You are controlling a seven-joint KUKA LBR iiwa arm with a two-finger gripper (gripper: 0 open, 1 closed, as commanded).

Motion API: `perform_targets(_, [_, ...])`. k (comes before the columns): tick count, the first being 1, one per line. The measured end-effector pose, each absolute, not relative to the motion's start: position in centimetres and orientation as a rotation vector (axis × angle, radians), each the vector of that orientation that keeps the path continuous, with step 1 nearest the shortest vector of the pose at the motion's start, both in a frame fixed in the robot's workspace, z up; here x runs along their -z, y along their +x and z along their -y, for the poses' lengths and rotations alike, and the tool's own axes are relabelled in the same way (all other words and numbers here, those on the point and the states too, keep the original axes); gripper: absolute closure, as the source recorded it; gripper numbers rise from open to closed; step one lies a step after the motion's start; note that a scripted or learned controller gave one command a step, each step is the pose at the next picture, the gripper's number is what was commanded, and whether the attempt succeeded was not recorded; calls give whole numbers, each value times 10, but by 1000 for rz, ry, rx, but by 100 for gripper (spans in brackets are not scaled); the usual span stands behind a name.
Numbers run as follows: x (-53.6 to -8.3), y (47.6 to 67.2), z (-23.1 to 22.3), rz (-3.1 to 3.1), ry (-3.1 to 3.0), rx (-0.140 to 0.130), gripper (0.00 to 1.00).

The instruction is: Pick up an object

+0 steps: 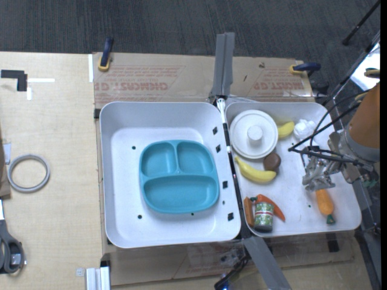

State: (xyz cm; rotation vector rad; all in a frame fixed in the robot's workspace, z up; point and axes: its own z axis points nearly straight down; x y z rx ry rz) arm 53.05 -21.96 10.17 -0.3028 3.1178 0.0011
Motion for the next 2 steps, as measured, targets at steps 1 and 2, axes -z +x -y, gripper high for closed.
perform_targets(1, [-102,531,220,-3118,-303,-1,0])
perform_targets(2, [-111,532,219,-3113,-299,-1,100])
